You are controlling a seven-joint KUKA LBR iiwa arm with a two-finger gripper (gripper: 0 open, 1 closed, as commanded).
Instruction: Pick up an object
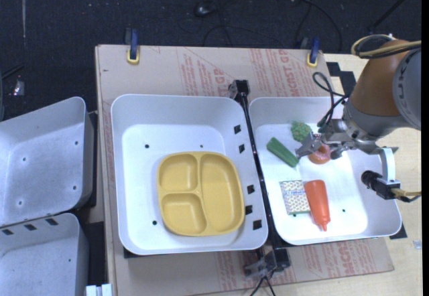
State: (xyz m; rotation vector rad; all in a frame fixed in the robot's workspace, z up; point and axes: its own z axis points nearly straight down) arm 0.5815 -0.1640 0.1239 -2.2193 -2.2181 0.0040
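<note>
Overall, the bench (167, 63) is a flat board with red printing, held by two yellow clamps (133, 53) at its far edge, and it bears two shallow white bins side by side.

The left bin (134, 120) holds one yellow divided plate (200, 193) with three compartments, lying flat near the middle of the bin floor.

The right bin (355, 214) holds the smaller items. The arm (382, 90) reaches in from the right, its orange band above the wrist, and its lower end sits over the far half of this bin.

The gripper (314, 147) is low over the bin floor, just beside a small red item (321, 156). Whether the gripper touches that item cannot be determined, and the view does not show whether the fingers are apart or together.

An orange carrot-shaped toy (318, 202) lies lengthwise in the near half of the right bin, its narrow end pointing toward the near wall. A small square patterned packet (293, 196) lies touching its left side.

A long green piece (282, 151) lies at a slant near the left wall of the right bin, apart from the gripper. A small green bumpy item (301, 130) sits just beyond it, near the gripper.
</note>
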